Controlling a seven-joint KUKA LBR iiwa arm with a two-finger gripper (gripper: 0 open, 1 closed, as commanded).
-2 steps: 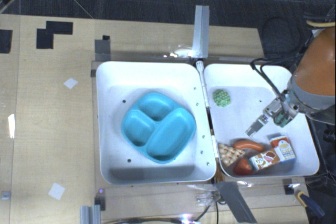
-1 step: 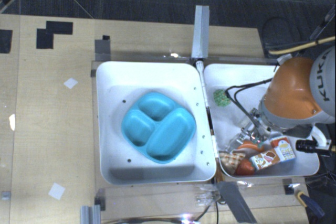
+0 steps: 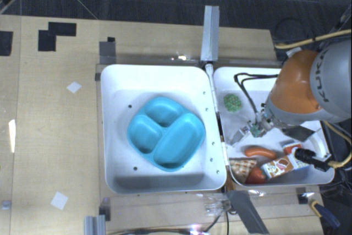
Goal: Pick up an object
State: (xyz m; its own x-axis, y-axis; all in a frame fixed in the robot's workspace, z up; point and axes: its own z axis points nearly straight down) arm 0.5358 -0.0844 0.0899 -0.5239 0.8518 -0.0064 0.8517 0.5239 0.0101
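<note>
Hovering low in the right bin (image 3: 220,82), the gripper (image 3: 242,135) has its fingers apart and empty just above the sausage (image 3: 258,152), so I'd drop straight down, straddle it across its narrow width, clear of the bread (image 3: 241,165), then close

The arm (image 3: 313,85) runs off the right edge, and its grey and orange bulk hides much of the right bin's (image 3: 221,118) far right side. The gripper (image 3: 242,135) is small and partly blurred, so how its jaws stand cannot be told. The packet's (image 3: 279,166) label is too small to read.
</note>
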